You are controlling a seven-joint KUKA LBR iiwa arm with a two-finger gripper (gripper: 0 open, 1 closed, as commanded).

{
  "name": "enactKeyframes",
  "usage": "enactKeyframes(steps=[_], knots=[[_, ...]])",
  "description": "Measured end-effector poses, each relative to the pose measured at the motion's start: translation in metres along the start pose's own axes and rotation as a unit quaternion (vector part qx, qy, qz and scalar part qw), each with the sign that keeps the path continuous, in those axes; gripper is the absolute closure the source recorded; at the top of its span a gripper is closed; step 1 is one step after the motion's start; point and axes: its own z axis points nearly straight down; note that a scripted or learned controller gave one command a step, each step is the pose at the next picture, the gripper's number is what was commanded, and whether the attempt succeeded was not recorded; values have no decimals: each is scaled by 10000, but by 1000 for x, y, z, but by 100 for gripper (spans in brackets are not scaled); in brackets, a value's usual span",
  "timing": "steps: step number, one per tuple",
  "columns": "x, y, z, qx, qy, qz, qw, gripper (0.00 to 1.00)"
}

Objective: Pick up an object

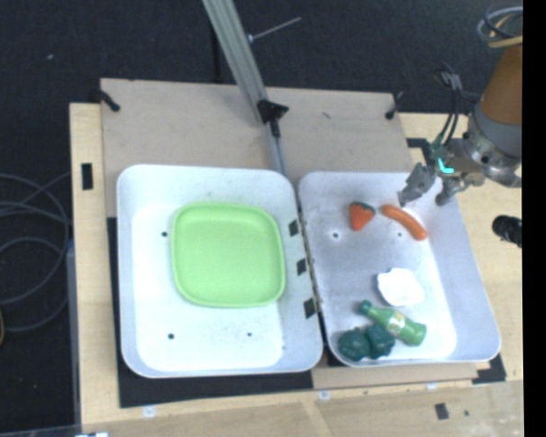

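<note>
While just below the claw (429, 188), an orange sausage (406, 221).

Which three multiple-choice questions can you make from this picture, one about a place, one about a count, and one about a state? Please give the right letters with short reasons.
1. Where does the green plate lie?
A. in the left bin
B. in the right bin
C. on the bench outside the bins

2. How many objects lie in the right bin?
A. two
B. five
C. eight

3. What is the state of the gripper?
A. shut on the plate
B. open, holding nothing
C. shut on the bottle

Answers:
1 A, the plate rests inside the left bin.
2 B, five separate items lie there.
3 B, its fingers stand apart above the bin's far edge with nothing between.
</note>
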Motion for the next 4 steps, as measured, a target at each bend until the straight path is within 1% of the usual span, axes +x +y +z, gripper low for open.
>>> enactKeyframes(steps=[1,2,3,4], knots=[[0,0,0,0,0,0,10000,0],[-3,5,44,20,-1,1,10000,0],[1,13,93,20,0,-4,10000,0],[5,8,154,28,2,1,10000,0]])
